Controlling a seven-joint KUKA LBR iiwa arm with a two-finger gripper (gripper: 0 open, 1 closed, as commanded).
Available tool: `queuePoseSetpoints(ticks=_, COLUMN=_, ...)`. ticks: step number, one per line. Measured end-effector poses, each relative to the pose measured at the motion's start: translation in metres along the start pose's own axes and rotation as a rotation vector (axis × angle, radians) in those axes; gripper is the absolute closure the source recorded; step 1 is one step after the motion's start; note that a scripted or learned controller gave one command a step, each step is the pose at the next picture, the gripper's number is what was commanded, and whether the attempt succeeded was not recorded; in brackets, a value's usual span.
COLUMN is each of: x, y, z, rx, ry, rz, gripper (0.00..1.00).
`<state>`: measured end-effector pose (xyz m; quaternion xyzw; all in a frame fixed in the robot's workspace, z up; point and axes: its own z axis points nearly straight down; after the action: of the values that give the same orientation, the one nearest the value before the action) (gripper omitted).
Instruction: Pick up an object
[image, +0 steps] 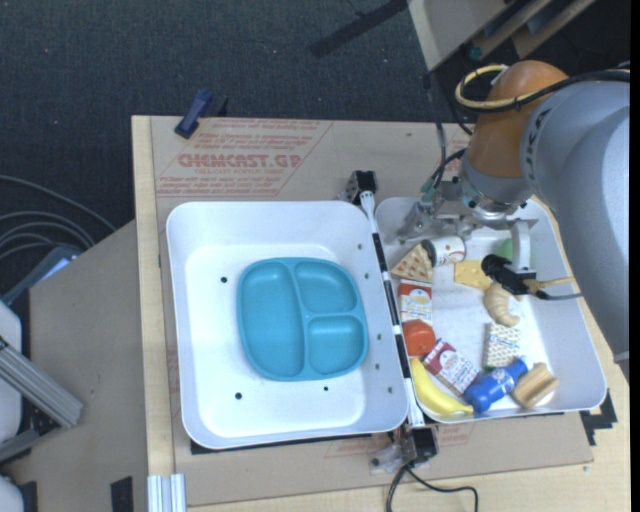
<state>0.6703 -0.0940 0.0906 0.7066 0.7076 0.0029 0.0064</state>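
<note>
The grey arm with its orange band (510, 110) reaches down over the far end of the right shallow white bin (585, 345). Its end effector (452, 222) hangs just above a small white cylinder (447, 249) (whether it is open or closed, I cannot tell). In that bin, nearer than the cylinder, lie a tan pizza-slice toy (412, 264), a red tomato toy (417, 337), a yellow plastic banana (436, 393) and a blue bottle (494, 387). Left of that bin, the other white bin (200, 240) holds a blue divided plastic plate (301, 318).
</note>
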Motion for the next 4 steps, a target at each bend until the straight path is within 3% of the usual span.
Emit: queuePoseSetpoints(ticks=4, x=0.0013, y=-0.0014, z=0.0022, rx=0.005, ry=0.002, rz=0.000, gripper=0.00)
